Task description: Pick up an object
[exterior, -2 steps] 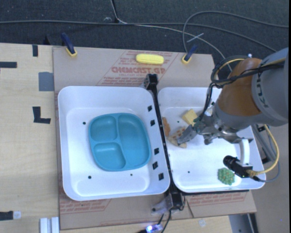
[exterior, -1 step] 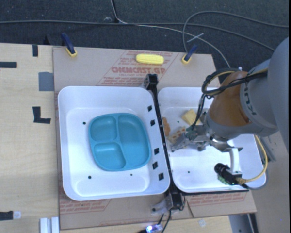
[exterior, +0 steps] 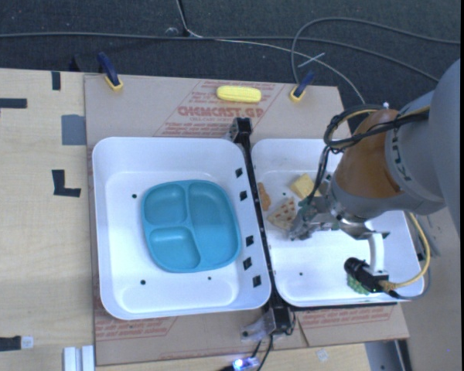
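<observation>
Right of the frame's centre, in the left half of the right-hand shallow white bin (exterior: 325,261), three small pieces lie close together. A pale yellow wedge-shaped block (exterior: 301,185) sits uppermost, a tan speckled lump (exterior: 281,213) lies just below and left of it, and a small orange-brown piece (exterior: 263,198) rests near the bin's left wall. The dark two-finger gripper (exterior: 300,226) is down among them, just beside the tan lump on its lower right. Whether it touches the lump, and whether it is clenched or released, cannot be told from this slant. The grey arm with its orange band (exterior: 367,165) reaches in from the right edge. The left-hand shallow white bin (exterior: 120,284), touching the first along a black divider, holds a blue three-compartment plastic plate (exterior: 191,226) lying flat at its middle. Both bins rest on a brown printed cardboard sheet (exterior: 209,110). On its upper part, above the bins, lies a yellow oblong plastic object (exterior: 238,93) between two blue-handled clamps (exterior: 108,72), one at each upper corner.
</observation>
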`<state>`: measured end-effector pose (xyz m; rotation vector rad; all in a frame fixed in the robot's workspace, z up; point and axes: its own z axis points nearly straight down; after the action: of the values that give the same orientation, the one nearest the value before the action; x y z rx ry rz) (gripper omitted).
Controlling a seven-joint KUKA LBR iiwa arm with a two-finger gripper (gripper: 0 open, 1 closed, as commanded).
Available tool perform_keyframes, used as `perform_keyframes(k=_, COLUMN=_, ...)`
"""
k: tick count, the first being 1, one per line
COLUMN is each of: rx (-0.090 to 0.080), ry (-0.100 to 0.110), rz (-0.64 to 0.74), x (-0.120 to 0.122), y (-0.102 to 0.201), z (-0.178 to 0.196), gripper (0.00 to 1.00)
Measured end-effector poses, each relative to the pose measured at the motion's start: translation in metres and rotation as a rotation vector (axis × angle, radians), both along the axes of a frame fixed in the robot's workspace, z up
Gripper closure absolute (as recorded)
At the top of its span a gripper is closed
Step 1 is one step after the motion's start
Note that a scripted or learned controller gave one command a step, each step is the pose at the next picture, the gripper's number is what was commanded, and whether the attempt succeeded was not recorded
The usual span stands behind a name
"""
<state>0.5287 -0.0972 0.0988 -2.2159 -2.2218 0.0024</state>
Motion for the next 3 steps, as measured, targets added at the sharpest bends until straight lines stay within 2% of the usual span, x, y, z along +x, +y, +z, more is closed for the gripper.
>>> perform_keyframes(k=2, rx=-0.003, ry=-0.009, rz=-0.001, x=0.009, y=-0.001, z=0.124, gripper=1.00)
perform_keyframes(k=3, rx=-0.001, ry=-0.004, rz=-0.001, x=0.009, y=-0.001, z=0.140, gripper=1.00)
